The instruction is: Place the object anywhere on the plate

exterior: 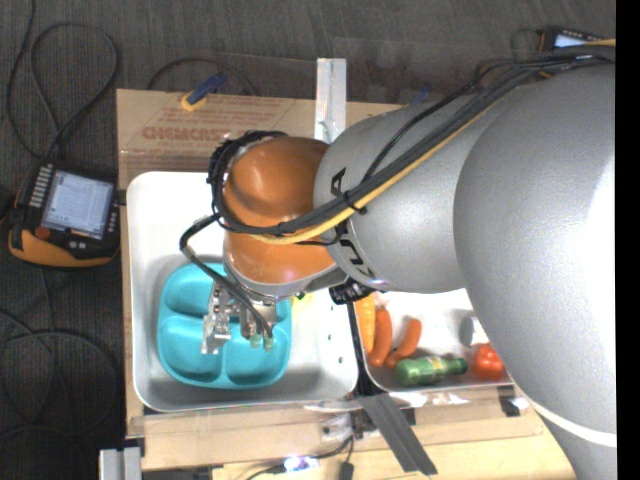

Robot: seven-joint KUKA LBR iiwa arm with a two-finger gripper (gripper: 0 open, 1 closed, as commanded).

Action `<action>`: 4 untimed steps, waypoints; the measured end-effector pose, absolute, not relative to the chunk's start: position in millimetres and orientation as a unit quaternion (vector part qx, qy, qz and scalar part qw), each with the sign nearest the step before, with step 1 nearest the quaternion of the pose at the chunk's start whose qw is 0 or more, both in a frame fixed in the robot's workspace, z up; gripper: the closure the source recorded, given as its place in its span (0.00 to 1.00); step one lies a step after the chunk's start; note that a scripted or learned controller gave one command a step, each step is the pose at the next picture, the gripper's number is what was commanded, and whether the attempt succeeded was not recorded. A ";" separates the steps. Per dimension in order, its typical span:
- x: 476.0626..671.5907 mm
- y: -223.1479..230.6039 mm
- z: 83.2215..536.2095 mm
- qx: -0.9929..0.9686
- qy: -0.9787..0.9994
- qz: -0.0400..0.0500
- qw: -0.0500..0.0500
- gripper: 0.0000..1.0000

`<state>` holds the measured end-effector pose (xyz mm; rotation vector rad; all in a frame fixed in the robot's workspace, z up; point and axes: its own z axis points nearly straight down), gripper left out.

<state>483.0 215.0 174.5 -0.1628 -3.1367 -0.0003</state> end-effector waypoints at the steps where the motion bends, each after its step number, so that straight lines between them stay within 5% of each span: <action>1: 482.8 189.2 184.4 -0.180 -0.984 0.001 0.001 1.00; 2: 483.2 233.1 172.3 -0.041 -0.999 0.000 0.000 1.00; 3: 537.0 232.9 183.3 0.159 -0.987 0.000 -0.001 1.00; 4: 494.5 210.0 186.4 0.132 -0.991 -0.001 0.000 1.00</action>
